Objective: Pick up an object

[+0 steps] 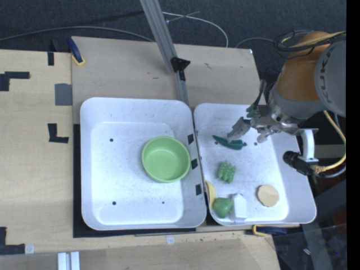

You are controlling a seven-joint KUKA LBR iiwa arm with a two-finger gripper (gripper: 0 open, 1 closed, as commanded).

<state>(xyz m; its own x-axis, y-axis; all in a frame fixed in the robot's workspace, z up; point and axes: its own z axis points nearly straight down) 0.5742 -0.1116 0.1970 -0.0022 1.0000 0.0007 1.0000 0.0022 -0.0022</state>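
My gripper (248,132) hangs over the upper part of the right bin (292,207), its two fingers spread apart with nothing between them. One fingertip (235,133) is just above a dark green flat piece (229,143) lying on the bin floor. Below that lie a small green knobbly toy (226,171), a round tan disc (268,195), and a green rounded object (223,206) next to a small white block (239,206) at the bin's front edge. A light green bowl (165,159) sits in the left bin (101,151).
A grey pole (163,32) slants down to the rim between the bins. Cables (315,165) loop by the arm at the right bin's right side. A thin yellow piece (210,189) lies along the divider.
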